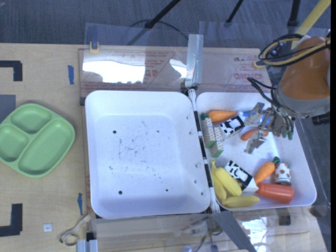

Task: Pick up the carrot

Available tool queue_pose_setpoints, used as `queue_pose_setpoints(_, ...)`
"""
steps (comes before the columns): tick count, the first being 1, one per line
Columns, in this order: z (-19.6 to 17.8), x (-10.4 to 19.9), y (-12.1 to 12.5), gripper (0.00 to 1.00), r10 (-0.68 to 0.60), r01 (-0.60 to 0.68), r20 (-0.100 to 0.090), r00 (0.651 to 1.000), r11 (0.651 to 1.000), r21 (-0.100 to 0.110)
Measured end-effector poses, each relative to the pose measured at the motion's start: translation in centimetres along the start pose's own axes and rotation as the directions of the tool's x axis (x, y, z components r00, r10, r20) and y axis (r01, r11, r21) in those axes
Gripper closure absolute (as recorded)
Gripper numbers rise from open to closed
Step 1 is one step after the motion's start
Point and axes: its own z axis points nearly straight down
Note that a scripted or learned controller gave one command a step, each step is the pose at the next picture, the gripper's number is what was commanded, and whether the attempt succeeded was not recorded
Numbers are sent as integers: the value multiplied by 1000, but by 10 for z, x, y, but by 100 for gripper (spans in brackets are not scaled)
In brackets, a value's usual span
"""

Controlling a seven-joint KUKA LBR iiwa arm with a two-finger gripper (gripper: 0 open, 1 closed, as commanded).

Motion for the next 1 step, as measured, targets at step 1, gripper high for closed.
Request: queue_pose_setpoints(1,14,-62,-4,0,-150,150,5,989,989,0)
